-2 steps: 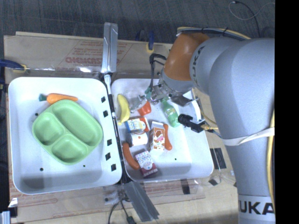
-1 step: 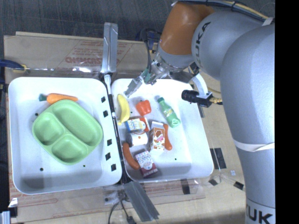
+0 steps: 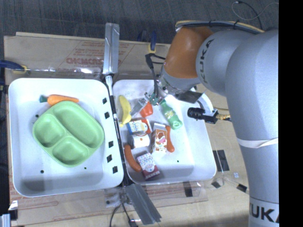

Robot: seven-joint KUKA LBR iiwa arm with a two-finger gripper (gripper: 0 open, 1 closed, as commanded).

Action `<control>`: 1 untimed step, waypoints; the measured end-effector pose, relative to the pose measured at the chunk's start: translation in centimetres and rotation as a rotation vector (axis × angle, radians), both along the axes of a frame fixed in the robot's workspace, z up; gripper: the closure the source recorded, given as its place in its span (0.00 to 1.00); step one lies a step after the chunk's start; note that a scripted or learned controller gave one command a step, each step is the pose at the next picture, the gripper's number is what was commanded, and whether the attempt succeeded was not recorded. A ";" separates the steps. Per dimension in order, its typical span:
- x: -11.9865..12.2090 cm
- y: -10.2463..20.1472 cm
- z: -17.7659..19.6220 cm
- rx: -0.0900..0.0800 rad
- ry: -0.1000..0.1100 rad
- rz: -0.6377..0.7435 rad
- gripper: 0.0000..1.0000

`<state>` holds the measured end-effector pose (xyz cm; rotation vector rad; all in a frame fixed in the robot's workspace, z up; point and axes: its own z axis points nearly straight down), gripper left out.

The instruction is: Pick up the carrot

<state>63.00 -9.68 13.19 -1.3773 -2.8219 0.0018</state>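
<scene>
Hand (image 3: 152,97) sits low over the far part of the right bin (image 3: 201,150), reaching in from the right under my grey wrist and orange band. Can't tell whether it's released or clenched; the wrist blocks the view, and nothing is visibly gripped.

Carrot (image 3: 62,99) is in the left bin (image 3: 23,141), well apart from me: lying flat, green end pointing left, along the far edge of the green divided plate (image 3: 68,132), touching or just beside its rim.

Right bin clutter:
- yellow banana (image 3: 125,109) at the left side, near the divider
- small red-orange item (image 3: 146,110) just near-side of my hand
- green bottle (image 3: 171,116) lying tilted, just right of that
- small cartons (image 3: 138,127) mid-bin, with a red-and-white packet (image 3: 160,140) to their right
- orange sausage-shaped piece (image 3: 131,158) and a dark red printed packet (image 3: 148,165) at the near-left corner

Both bins rest on cardboard on the desk (image 3: 57,13).
</scene>
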 end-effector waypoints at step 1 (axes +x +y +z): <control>-4.1 -1.4 -1.6 -0.013 -0.062 0.174 0.00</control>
